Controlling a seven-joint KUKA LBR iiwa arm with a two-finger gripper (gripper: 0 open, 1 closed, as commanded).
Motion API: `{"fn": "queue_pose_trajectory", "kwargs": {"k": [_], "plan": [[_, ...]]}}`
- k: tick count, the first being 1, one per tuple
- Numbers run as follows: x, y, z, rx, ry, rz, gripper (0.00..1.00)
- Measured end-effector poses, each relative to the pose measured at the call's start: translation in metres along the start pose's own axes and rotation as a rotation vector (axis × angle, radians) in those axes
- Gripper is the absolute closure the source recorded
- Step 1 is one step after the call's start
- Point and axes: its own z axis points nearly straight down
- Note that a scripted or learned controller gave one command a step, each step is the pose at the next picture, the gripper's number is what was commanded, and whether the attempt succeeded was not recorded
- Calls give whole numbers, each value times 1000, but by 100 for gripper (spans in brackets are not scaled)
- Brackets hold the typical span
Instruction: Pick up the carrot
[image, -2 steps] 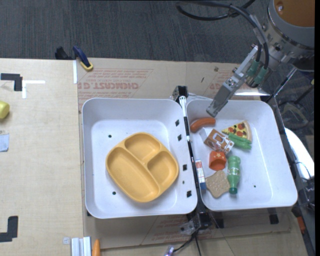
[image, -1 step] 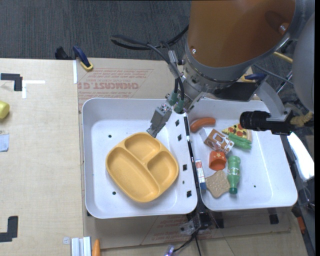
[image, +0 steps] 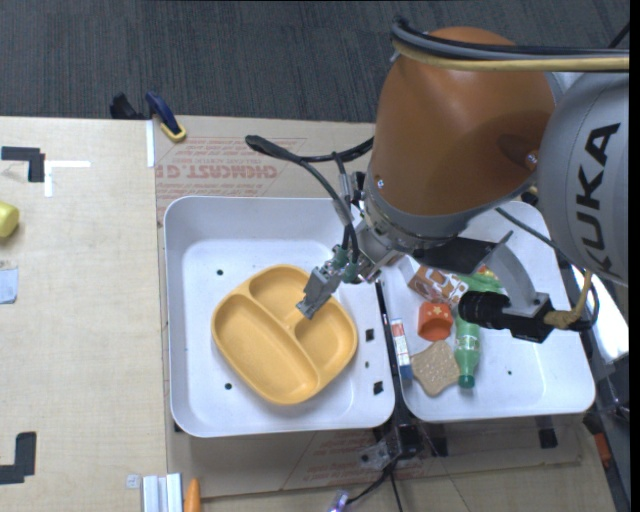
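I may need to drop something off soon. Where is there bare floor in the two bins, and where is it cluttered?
Left bin: bare floor along the left wall and the near-left corner, beside the yellow divided plate. The gripper hangs over the plate's far right part. Right bin: bare at the near-right corner; its left half is crowded with the green bottle, orange cup and toast.

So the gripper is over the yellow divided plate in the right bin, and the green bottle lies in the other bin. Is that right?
Not quite. The camera view shows the yellow divided plate in the left bin, with the gripper over it. The green bottle does lie in the other bin, the right bin.
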Motion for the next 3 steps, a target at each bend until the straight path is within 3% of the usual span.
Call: {"fn": "queue_pose_trajectory", "kwargs": {"k": [1, 2, 3], "plan": [[43, 51, 134, 2, 1, -178, 0], [25, 18, 246, 1, 2, -379, 0], [26, 17, 241, 8, 9, -377, 100]]}}
